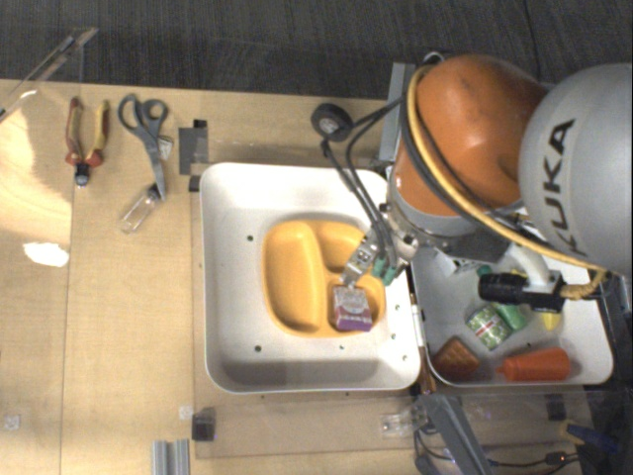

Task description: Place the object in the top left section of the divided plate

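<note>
Sitting in the left bin (227,265), the yellow divided plate (297,275) lies near the bin's middle, and a small purple box (352,308) rests in the plate's section nearest the bin's right wall and front edge. The gripper (368,263) hangs just above that box, at the plate's right rim; whether its jaws are wide or narrow cannot be told. The right bin (593,359) holds a green can (492,325), a brown block (457,356) and an orange carrot-like piece (536,366) along its front edge. Scissors (148,137) and red pliers (84,139) lie at the bench's far left corner.
</note>
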Robot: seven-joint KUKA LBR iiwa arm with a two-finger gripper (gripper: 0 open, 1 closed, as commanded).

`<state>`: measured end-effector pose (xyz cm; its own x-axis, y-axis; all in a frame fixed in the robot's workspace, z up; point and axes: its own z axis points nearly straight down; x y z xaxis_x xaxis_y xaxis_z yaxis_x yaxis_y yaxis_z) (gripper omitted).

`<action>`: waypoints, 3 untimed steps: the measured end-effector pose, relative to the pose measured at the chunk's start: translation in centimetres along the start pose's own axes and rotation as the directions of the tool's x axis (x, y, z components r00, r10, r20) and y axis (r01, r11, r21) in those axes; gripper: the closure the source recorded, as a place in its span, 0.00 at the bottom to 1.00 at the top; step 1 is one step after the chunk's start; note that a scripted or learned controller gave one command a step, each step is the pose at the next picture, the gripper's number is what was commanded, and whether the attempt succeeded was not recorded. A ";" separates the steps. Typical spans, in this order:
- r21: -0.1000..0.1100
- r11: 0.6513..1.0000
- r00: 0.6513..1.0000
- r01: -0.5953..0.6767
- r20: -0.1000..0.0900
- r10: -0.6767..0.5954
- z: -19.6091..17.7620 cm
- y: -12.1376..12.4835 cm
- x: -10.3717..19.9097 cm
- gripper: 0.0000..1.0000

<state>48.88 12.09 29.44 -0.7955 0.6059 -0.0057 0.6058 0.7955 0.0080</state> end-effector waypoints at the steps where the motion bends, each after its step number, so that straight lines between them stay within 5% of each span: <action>1: 0.001 0.999 0.999 0.035 -0.001 -0.035 -2.4 1.3 1.0 1.00; 2: 0.001 0.968 0.968 0.250 -0.001 -0.250 2.0 -1.6 -1.2 1.00; 3: 0.000 0.955 0.955 0.298 0.000 -0.298 -0.8 5.2 -4.7 1.00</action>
<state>55.77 13.34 30.28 -0.9399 0.3414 -0.0079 0.3414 0.9399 0.0056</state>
